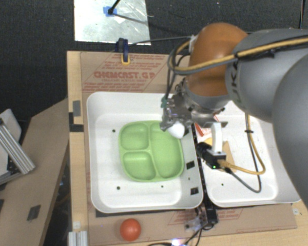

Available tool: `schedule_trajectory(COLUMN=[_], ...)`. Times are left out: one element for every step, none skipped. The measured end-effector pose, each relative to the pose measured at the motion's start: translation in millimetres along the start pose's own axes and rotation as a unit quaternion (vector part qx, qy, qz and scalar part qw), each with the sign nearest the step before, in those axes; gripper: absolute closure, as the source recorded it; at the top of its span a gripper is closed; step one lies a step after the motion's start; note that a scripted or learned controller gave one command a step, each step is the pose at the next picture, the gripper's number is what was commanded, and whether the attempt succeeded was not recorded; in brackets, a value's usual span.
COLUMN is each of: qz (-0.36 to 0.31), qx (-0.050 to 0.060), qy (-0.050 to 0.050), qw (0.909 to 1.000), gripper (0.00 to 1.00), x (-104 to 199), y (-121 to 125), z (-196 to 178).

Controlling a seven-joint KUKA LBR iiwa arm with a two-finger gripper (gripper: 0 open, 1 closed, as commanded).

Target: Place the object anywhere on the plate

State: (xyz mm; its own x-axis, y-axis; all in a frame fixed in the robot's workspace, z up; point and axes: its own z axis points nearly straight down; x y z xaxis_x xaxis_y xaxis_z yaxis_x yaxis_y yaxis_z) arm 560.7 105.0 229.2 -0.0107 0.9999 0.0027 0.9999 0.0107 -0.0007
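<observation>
White bin (pixel 100 188), green plate (pixel 143 160), round white object (pixel 176 131).

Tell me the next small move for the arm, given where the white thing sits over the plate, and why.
Probably release, after a slight lowering. The gripper hangs over the upper right edge of the green plate in the left bin, and a small white object shows at its tip, already above the plate's large right compartment. Any spot on the plate counts, so no sideways travel seems needed. Whether the object is truly held is unclear.

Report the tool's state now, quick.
Tool: over the right edge of the green plate, a small white object at its tip; whether it grips the object cannot be told.
</observation>
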Motion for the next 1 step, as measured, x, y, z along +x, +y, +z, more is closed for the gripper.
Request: schedule_trajectory(qz=[0.004], qx=[0.000], qy=[-0.001], qw=[1.0000], gripper=[0.00], x=[-4.1], y=[0.9], z=[0.0])
